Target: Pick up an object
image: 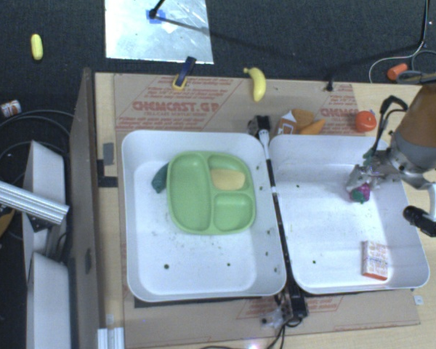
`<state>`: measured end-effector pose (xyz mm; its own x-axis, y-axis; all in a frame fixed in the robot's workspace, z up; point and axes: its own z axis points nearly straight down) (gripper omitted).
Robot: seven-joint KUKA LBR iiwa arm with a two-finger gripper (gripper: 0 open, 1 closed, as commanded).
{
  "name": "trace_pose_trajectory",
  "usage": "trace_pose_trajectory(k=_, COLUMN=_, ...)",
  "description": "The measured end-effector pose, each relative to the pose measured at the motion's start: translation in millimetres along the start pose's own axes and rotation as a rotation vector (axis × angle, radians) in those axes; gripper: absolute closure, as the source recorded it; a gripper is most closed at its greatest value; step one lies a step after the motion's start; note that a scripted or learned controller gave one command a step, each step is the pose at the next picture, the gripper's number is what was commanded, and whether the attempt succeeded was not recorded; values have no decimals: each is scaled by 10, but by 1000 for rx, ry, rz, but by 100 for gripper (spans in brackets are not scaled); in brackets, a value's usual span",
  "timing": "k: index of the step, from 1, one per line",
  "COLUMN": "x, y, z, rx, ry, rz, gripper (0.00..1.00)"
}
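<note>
Clutter lies around the bench's left side: a yellow item (36,46) on the dark floor at far left, coiled black cables (14,147) and a grey metal bar (25,201) nearer. A silver sheet (158,20) rests on the floor beyond the bench.

On the cardboard sheet (196,100) covering the bench, along its far edge, sit a yellow-and-blue clip (183,73), a small banana (256,83), an orange wedge-shaped piece (305,124) and, further right, a round orange ball (364,121).

The left bin (149,267) holds a green divided plate (210,193) — a pale yellow piece (228,179) lies in its far right compartment, and a dark teal object (160,178) sits just beside the plate's left rim, on the bin floor.

The right bin (327,260) has a red-and-white box (376,259) near its near right corner, well apart from everything else.

Further right, the gripper (363,182) is low over the far right part of that bin, the grey arm (421,133) with its orange band slanting in from the right edge. A small object (360,193) of green and magenta sits right at the fingertips; it is too small to tell its shape, and whether the fingers pinch it or merely touch it I cannot tell. Nothing else crowds that spot — the bin floor around it is bare white.
</note>
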<state>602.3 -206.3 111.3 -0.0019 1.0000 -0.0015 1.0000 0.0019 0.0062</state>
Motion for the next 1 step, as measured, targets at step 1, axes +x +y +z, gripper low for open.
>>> trace_pose_trajectory(k=1, x=570, y=530, z=232, rx=11, ry=-1, rz=-5, gripper=100)
